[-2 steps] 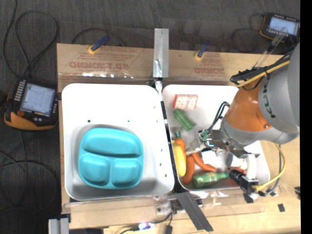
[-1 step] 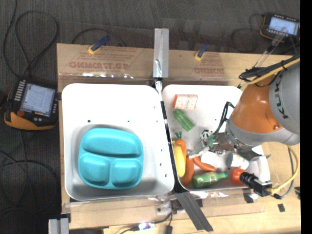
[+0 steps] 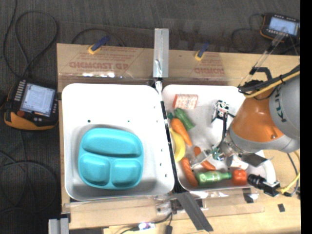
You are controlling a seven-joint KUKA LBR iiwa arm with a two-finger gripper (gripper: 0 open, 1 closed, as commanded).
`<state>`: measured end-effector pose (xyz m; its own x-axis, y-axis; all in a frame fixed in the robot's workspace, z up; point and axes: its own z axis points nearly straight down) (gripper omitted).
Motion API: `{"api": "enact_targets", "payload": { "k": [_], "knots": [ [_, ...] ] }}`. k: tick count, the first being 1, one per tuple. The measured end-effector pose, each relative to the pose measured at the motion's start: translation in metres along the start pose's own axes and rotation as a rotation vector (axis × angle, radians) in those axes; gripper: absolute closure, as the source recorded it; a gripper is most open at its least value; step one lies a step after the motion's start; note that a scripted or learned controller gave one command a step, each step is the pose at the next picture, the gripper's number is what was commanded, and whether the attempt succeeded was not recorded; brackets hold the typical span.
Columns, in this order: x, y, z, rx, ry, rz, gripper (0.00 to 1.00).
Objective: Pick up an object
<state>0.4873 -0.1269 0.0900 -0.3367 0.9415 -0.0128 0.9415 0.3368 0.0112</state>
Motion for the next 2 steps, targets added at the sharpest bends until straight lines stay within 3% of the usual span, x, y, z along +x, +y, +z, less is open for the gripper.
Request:
{"api": "enact_targets", "payload": {
  "k": [1, 2],
  "knots": [
    [0.002, 0.001, -0.009, 0.000, 0.005, -0.002, 1.00],
    [0.050, 0.015, -0.116, 0.016, 0.012, 0.164, 1.00]
  ]
}}
